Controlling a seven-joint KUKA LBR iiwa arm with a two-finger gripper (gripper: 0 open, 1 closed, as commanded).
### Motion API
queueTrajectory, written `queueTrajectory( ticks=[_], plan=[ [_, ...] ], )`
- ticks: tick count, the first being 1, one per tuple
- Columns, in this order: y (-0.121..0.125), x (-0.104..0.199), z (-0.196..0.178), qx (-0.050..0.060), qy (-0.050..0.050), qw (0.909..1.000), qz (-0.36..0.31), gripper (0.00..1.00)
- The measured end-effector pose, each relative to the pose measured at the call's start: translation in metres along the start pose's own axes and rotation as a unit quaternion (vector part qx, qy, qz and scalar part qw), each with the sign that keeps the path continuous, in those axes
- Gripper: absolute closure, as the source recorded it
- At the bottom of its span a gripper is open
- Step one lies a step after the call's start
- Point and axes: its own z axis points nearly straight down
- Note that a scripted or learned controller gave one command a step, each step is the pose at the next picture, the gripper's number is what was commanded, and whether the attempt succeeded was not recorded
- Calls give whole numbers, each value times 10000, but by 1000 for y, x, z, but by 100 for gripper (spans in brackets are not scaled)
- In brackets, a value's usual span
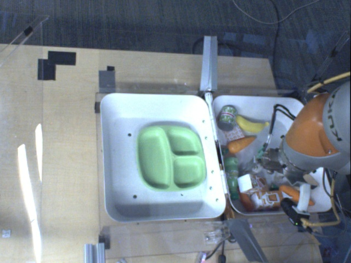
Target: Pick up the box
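Note:
The box (260,199) is small and red-brown with a white end. It lies flat near the front edge of the right bin (258,100). My gripper (267,163) is low in that bin, just above and behind the box. The grey and orange wrist (310,133) covers most of it. Nothing is visibly held.
The right bin also holds a can (227,115), a banana (251,125), a carrot (241,144), a green bottle (232,169) and an orange item (296,193) by the box. A green divided plate (171,156) sits in the left bin (118,147). Cables trail at the right.

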Motion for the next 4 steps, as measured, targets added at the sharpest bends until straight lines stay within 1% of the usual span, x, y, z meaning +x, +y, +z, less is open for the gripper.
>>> queueTrajectory(
  ticks=[1,2,3,4],
  plan=[
    [0,0,-7,17,4,10000,-2,100],
    [0,0,-7,18,4,10000,-2,0],
    [13,-69,9,23,17,10000,20,0],
    [16,-69,-1,-13,1,10000,4,100]
  ],
)
